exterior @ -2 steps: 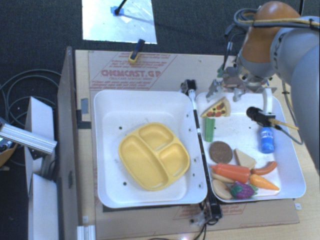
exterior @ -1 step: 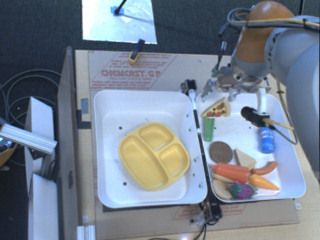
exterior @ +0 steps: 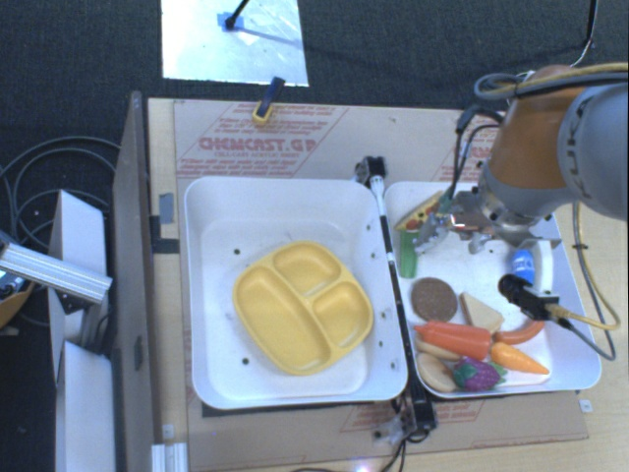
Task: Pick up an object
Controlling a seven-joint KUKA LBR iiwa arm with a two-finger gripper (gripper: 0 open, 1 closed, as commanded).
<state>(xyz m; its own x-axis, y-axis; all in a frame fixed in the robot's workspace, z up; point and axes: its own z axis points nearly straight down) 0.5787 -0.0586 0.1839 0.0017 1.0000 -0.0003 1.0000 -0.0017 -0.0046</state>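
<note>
Carrot [exterior: 518, 359] lengthwise left-right, tip rightward

Red print on the cardboard sheet [exterior: 285, 131] reads roughly "CHEMCAST GP"

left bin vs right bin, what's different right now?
The left bin holds one item, a yellow divided tray lying flat; the right bin holds several toy foods, among them a brown round patty and a carrot. The arm's gripper is over the right bin's far end, while no part of the arm is over the left bin. Both are shallow, white, and side by side.
</note>
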